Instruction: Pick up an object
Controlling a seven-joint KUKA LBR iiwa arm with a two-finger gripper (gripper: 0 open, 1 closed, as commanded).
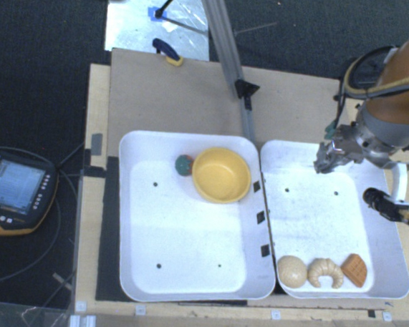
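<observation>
My gripper [324, 163] hangs over the far edge of the right bin [330, 207], well above its floor, with nothing visible between its fingers. Along the near edge of that bin lie a pale round bun [292, 271], a croissant [326, 272] and an orange waffle-like piece [355, 269], side by side. In the left bin [175, 243] a yellow bowl [221, 175] sits at the far right corner. A small dark green ball [183, 165] rests against the bowl's left side.
A grey pole [230, 47] slants across the bench behind the bins. A teach pendant [7, 190] lies on the floor at the left. A black cable connector [380, 203] hangs over the right bin's right side.
</observation>
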